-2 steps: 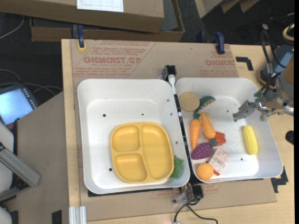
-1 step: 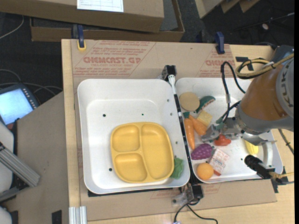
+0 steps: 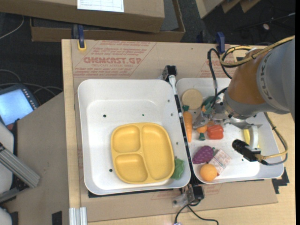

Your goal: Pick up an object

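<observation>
From above, we are seeing the pincer point(image 3: 209, 119) reaching into the right bin point(image 3: 267, 171) above a red block point(image 3: 215, 132) beside a carrot point(image 3: 188, 124), purple grapes point(image 3: 203, 153) and an orange point(image 3: 208, 172); its grip we cannot tell. A yellow tray point(image 3: 142, 152) is lying in the left bin point(image 3: 93, 125) on the brown surface point(image 3: 117, 60).

Several small objects lie in the right bin point(image 3: 269, 170): an orange carrot point(image 3: 188, 124) along its left wall, a red block point(image 3: 215, 132), purple grapes point(image 3: 203, 154), an orange point(image 3: 208, 172) at the lower edge.
</observation>
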Controlling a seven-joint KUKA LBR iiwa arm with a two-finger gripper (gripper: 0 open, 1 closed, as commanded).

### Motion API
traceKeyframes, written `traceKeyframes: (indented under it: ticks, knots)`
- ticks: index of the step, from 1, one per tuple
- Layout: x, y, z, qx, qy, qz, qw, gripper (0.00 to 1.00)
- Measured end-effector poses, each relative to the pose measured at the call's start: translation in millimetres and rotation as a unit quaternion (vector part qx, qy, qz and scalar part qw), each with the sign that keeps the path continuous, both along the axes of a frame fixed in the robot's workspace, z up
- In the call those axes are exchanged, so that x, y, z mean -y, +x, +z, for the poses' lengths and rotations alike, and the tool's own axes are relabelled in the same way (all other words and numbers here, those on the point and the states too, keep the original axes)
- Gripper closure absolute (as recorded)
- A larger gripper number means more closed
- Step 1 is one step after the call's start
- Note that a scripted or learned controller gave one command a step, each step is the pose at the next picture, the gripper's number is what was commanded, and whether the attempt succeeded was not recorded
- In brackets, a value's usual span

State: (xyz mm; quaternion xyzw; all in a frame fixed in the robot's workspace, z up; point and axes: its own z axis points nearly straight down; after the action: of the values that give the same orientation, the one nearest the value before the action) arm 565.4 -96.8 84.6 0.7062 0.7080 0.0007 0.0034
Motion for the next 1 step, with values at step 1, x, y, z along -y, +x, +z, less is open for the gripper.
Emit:
traceKeyframes:
  ticks: [1]
  knots:
    - [0.3,-2.2,10.4,-0.001,0.0011,-0.002,1.0,1.0]
